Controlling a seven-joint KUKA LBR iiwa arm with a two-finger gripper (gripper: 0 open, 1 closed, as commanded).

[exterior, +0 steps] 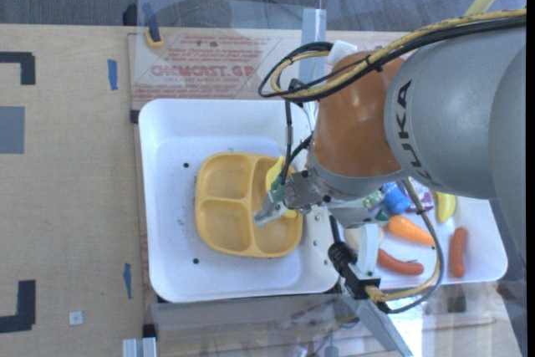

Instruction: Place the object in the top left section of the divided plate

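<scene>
So my gripper (272, 209) is down over the right side of the divided plate (224, 217). Honestly can't tell if my fingers are apart or together, it's all a blur under the wrist. There's a yellow object (275, 174) right beside them, bright lemon yellow, smooth, mostly hidden by me, sitting at the plate's upper right rim. The plate is orangey-yellow, rounded, three sections, in the middle of the left white bin (167, 138). The right bin (489, 263) has a carrot (411, 230), two sausages (399, 265) and a blue thing (393, 198).

Divided plate (226, 213) glossy yellow plastic; bin (167, 205) smooth white plastic.
</scene>
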